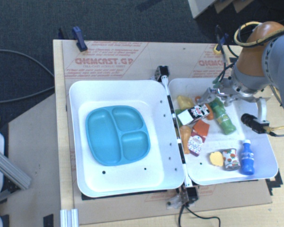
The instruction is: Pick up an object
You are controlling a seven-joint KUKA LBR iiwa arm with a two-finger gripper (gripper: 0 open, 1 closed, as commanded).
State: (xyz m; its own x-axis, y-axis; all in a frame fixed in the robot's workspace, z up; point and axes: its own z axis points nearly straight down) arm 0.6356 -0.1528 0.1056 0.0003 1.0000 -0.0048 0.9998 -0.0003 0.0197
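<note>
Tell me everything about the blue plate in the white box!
The plate is light blue and looks like smooth plastic. It has rounded corners and three sections: two at the top, one larger along the side and bottom. Nothing sits in them. It lies flat and a bit turned in the middle of the left bin, touching only the bin's floor. The toys lie in the other bin, apart from it.
</note>
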